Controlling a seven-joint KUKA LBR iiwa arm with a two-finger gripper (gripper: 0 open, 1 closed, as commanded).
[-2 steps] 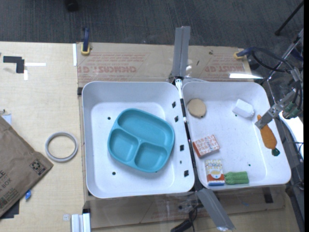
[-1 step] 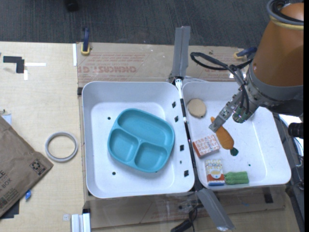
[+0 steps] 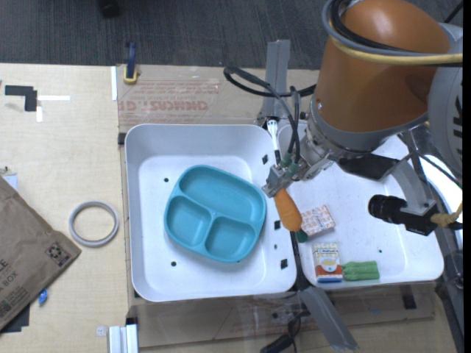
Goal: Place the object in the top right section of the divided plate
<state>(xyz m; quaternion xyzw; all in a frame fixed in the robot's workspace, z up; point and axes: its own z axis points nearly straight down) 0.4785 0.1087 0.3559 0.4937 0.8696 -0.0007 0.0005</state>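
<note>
A light blue divided plate (image 3: 215, 213) with three sections lies in the left white bin (image 3: 147, 197). My gripper (image 3: 280, 182) hangs over the wall between the two bins, just past the plate's right rim. Its fingers are shut on the top end of an orange carrot-shaped object (image 3: 288, 210). The object slants down and to the right from the fingers, above the inner edge of the right bin (image 3: 412, 259). The arm's large orange and grey body hides the back part of the right bin.
In the right bin lie a small patterned packet (image 3: 317, 220), a little white and orange box (image 3: 327, 260) and a green piece (image 3: 360, 271). A tape ring (image 3: 93, 223) and a brown cardboard box (image 3: 26, 259) rest on the bench at the left.
</note>
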